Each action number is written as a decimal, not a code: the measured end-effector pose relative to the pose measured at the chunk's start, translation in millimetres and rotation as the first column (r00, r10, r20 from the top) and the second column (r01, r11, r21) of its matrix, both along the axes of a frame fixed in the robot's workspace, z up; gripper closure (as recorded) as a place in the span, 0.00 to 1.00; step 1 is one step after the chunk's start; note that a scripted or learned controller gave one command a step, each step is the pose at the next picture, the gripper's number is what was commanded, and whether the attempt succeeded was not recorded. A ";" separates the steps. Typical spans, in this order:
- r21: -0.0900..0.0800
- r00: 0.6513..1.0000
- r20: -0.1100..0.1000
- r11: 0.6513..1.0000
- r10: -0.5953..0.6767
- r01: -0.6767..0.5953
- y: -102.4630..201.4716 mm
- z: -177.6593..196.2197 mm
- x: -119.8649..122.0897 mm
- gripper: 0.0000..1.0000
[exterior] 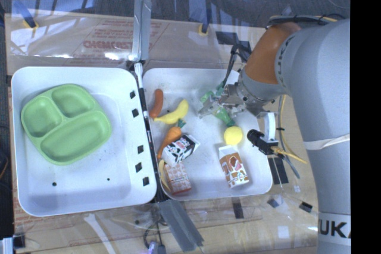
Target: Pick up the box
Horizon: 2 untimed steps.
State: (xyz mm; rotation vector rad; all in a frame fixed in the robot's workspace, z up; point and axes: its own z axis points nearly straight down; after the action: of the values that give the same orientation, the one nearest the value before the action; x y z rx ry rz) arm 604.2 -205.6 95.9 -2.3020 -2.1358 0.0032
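Box [233, 167] in right white bin [205, 79]

The gripper [221, 101] is a tangle of metal and something green over the far side of the right bin [262, 187], can't make out the fingers at all. The arm [315, 86] hides that bin's far right corner and gets cut off by the right and near edges. The lettering on the box [233, 168] is too small to read, same for the black-and-white carton [180, 149]. A brownish packet [177, 178] at the near left covers most of a yellow thing beside it.
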 end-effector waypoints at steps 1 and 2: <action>0.000 1.000 0.000 1.000 0.004 -0.004 0.2 10.4 0.6 1.00; 0.001 0.926 0.001 0.926 0.377 -0.377 24.9 92.9 -35.9 1.00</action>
State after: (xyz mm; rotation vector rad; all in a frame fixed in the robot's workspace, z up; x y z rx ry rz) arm 568.3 -180.8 188.8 -1.8488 -2.5383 0.0013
